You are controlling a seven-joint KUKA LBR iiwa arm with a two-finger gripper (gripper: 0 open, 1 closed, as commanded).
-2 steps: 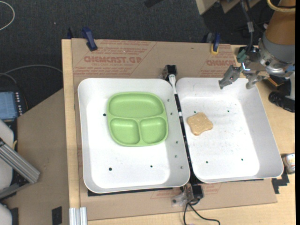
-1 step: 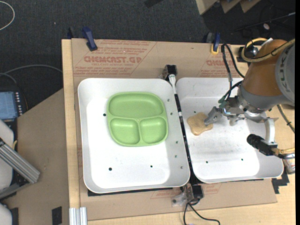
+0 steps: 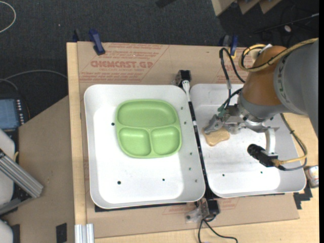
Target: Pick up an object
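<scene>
1. Two shallow white bins are sitting side by side on a brown bench [image 3: 126, 59]: the left bin [image 3: 101, 181] and the right bin [image 3: 238, 184], their inner edges touching along a dark seam.
2. One green divided plate [image 3: 148, 128] is lying flat in the upper half of the left bin, with one large compartment toward the back and two smaller ones toward the front.
3. One tan, bread-like piece [image 3: 217, 138] is lying in the right bin, near its left wall, roughly halfway down that side.
4. One grey arm with an orange band [image 3: 263, 82] is reaching in from the right and hanging over the right bin.
5. One gripper [image 3: 218, 123] is pointing down at the left end of the arm; the tan piece is sitting just below and in front of it, its upper edge meeting the fingertips. Whether the fingers are spread or pinching the piece cannot be told from this slant.
6. One black cylindrical part [image 3: 260, 155] with a yellow-tipped cable is hanging from the wrist, over the middle of the right bin.
</scene>
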